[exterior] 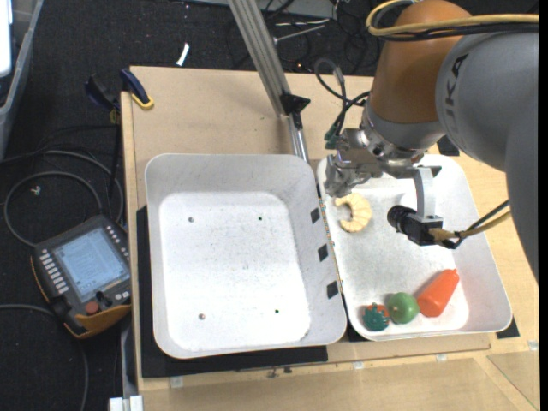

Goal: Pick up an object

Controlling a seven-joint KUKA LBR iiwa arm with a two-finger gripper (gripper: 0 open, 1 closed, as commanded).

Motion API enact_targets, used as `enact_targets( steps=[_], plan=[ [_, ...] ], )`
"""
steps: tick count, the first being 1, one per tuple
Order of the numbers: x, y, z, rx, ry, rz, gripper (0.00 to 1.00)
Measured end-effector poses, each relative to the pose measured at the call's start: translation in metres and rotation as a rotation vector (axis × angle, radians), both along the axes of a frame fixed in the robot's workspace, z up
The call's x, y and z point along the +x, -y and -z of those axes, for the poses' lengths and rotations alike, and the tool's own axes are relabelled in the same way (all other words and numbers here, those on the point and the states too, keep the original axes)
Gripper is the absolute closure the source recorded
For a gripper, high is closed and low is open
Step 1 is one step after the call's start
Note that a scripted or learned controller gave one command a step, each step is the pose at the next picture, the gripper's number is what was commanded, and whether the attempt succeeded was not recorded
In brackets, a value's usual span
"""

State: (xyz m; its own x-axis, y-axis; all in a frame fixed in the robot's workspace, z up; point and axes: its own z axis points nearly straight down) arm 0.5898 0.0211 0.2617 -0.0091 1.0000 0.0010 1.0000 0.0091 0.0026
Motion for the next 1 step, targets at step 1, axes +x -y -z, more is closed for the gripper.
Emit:
enact_targets(
  steps=[1],
  plan=[
    [0.0289, -0.0557, 0.0124, 0.0, 0.0, 0.001, 1.0]
  ],
)
